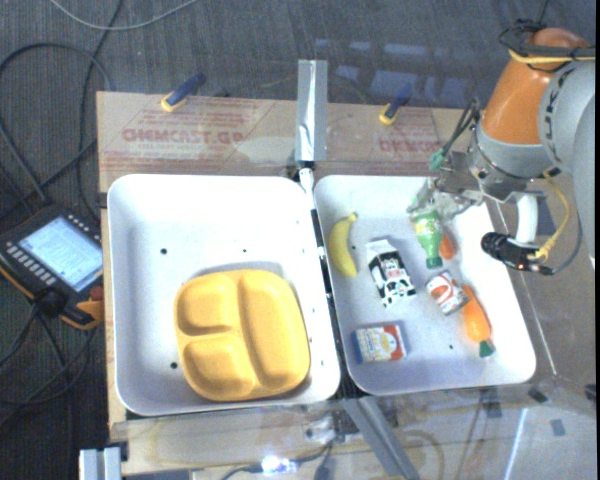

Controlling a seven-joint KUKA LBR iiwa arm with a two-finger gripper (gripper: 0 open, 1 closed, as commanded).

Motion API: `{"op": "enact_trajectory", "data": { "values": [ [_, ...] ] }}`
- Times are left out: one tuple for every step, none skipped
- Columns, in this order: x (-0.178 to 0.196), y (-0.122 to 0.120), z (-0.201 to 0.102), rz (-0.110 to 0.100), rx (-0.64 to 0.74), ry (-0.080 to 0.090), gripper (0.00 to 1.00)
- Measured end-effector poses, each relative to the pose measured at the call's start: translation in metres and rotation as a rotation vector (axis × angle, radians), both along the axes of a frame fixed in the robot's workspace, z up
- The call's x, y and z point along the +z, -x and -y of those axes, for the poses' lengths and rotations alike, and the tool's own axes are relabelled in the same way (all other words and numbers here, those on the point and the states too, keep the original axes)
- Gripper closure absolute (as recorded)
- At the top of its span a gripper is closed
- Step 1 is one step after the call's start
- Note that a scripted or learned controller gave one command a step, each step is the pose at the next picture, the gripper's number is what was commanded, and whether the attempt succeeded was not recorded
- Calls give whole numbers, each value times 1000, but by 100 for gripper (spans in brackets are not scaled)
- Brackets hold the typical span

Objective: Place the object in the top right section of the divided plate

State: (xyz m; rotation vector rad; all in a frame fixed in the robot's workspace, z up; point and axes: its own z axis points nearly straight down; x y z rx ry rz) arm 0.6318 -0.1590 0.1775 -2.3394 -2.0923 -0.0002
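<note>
Yellow divided plate (242, 335), just one, sits in the left bin (140, 218), three sections. The right bin (510, 358) has six things: one banana (342, 246), one black-and-white cow toy (391, 272), one small can (443, 292), one carrot (477, 320), one blue box (380, 343), and one green bottle (429, 236). The tool (440, 200) hangs right over that bottle at the far side; can't tell if it's wide or narrow.

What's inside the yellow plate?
The yellow plate has three sections, and I see no food or toys in them. It sits in the left bin, and the bin floor beneath the plate is covered.
</note>
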Motion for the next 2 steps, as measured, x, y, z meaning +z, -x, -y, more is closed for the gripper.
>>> {"op": "enact_trajectory", "data": {
  "values": [
    [23, -13, -65, 0, 8, 2, 100],
    [25, -36, -130, -2, -109, 3, 100]
  ]
}}
